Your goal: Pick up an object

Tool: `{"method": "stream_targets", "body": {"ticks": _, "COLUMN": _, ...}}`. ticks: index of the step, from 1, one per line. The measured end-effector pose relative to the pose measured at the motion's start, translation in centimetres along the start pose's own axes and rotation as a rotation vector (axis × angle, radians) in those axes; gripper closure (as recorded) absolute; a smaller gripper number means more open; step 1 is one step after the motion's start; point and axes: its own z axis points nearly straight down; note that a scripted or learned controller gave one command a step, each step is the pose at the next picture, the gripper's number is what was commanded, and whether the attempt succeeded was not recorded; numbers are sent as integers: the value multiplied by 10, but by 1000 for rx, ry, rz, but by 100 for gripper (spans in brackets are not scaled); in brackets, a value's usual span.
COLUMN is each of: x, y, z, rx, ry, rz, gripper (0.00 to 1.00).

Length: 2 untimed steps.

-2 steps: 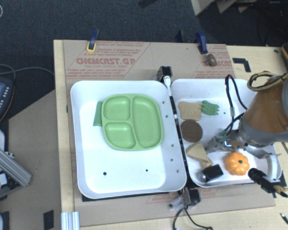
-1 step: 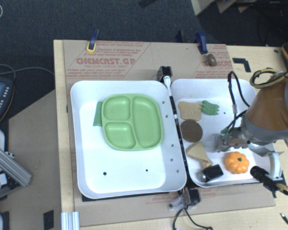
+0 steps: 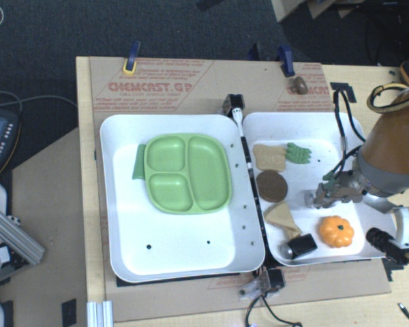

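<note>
On cardboard-topped bench (image 3: 191,80), dark carpet (image 3: 123,12) behind; tool (image 3: 325,195) over rt bin (image 3: 313,125), grip state unclear.

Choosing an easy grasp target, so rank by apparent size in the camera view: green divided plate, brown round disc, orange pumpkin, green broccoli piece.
Green divided plate
Brown round disc and orange pumpkin: alike, unranked
Green broccoli piece

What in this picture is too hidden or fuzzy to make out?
- Gripper, camera view: small and blurred, so whether it touches anything is unclear.
- Arm, camera view: cut off by the right edge.
- Green item in the left bin: mostly tucked under the green plate.
- Black item near the pumpkin: too small to identify.
</note>
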Motion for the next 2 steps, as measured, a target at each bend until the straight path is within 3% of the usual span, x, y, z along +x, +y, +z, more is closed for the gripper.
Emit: {"method": "stream_targets", "body": {"ticks": 2, "x": -2, "y": 3, "z": -88, "rx": -3, "ry": -1, "rz": -1, "gripper": 100}}
